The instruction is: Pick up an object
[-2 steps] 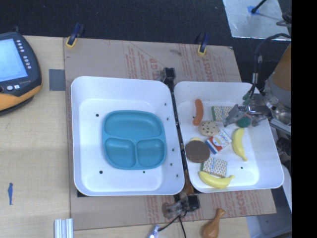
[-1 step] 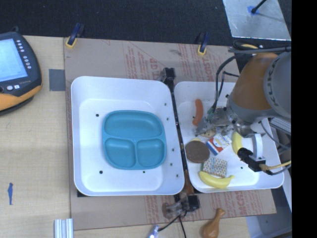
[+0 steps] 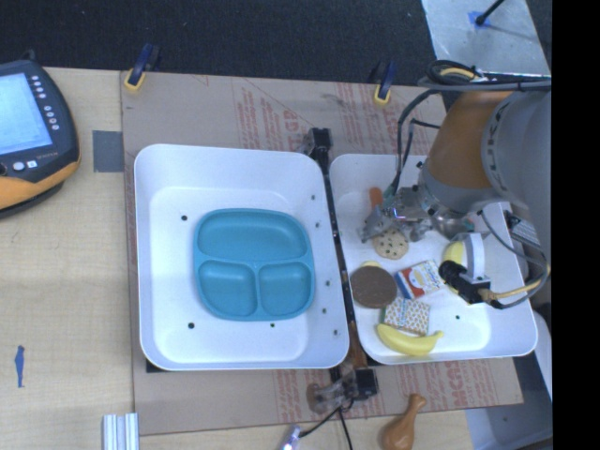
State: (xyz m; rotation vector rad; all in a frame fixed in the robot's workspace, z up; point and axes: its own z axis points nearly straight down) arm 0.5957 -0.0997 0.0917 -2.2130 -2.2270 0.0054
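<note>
Two bins: left bin has just a blue tray, right bin has the pickables — cookie, brown disc, packet, cracker, banana. Gripper is down at the bin's upper left, just above the cookie; looks like the descend/grasp step, nothing visibly held, and open or closed I can't tell. Next move calls for closing on the cookie, then a straight lift to confirm.

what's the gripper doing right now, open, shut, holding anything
Gripper: low in the right bin, just above the cookie; whether it is open or shut cannot be told, and no object is seen in its grasp.
</note>
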